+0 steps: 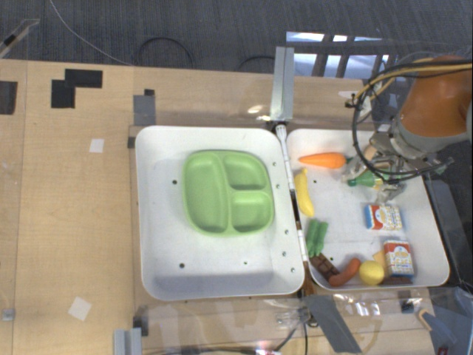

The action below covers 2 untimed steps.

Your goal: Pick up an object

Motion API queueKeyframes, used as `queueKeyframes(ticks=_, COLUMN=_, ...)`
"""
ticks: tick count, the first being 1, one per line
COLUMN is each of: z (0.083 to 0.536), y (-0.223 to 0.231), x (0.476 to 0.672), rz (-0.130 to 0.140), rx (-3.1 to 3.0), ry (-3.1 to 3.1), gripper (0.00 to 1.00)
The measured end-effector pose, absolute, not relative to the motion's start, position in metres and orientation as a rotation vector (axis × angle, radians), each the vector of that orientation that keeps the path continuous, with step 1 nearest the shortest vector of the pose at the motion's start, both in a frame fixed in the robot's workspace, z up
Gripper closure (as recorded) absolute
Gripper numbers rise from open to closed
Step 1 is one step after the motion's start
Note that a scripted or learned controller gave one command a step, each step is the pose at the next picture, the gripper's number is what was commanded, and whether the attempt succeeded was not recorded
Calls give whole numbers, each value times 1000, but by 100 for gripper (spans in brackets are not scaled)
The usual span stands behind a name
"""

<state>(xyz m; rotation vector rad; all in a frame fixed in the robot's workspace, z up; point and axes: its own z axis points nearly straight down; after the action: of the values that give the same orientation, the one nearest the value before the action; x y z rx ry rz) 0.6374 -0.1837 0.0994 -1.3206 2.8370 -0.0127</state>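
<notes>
The right bin (pixel 436 268) holds the loose objects. An orange carrot (pixel 322 160) lies at its back left, with a yellow banana (pixel 303 192) below it along the left wall. A small green piece (pixel 361 180) sits right of the carrot. A blue and white carton (pixel 383 217) lies in the middle right. At the front are a green vegetable (pixel 316 236), a brown block (pixel 319 262), a red-brown sausage (pixel 346 271), a lemon (pixel 371 273) and a red and white carton (pixel 397 258). My gripper (pixel 384 177) hangs over the bin's back right, just right of the green piece and above the blue carton.
The left bin (pixel 159 272) carries a green divided plate (pixel 225 191) in its middle. A metal post (pixel 281 80) stands behind the seam between the bins. Black cables (pixel 362 124) loop around the wrist. Wooden bench top extends to the left.
</notes>
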Motion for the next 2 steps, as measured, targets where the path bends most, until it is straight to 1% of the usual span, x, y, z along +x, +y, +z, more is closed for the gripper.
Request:
queueKeyframes(ticks=1, z=99, y=-180, x=638, rz=-7, rx=-1326, ry=2835, gripper=0)
queueKeyframes(ticks=2, z=89, y=-159, x=664, rz=-2, rx=-1293, ry=2863, gripper=0)
